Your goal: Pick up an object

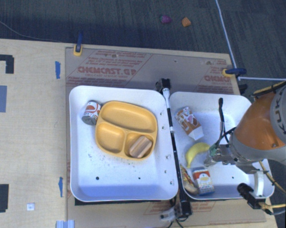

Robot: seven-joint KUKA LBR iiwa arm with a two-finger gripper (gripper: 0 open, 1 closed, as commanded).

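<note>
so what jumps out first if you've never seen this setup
The yellow divided tray in the left bin, with a bread roll in its lower right compartment and a can at its upper left corner. Then the arm's orange band over the right bin, above a banana.

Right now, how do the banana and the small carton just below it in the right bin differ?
The banana is yellow and curved; the carton is boxy, white with red print. The banana lies nearer the claw; the carton sits closer to the bin's front edge. Both rest loose in the right bin.
</note>
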